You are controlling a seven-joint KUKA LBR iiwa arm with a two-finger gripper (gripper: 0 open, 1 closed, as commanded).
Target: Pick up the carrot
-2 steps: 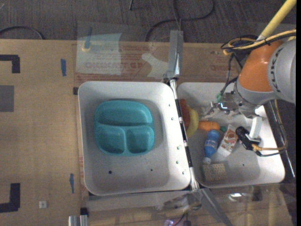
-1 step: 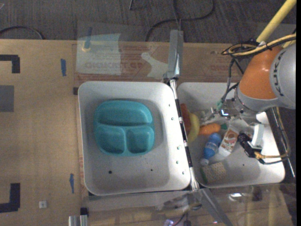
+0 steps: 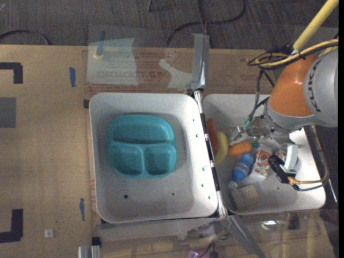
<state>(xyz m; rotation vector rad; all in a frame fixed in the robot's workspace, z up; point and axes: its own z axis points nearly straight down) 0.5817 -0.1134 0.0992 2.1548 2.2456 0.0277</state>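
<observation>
carrot: we see the small orange tapered plastic carrot in the right white bin, long axis left-right | gripper: just right of it, far side | grip state: we cannot tell

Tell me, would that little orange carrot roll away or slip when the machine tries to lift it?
Probably a bit of both. The carrot looks rounded, tapered and smooth, so it may roll or slip sideways. It seems a stiff toy, likely light. The yellow piece and blue bottle lie close, so it could get nudged against them.
</observation>
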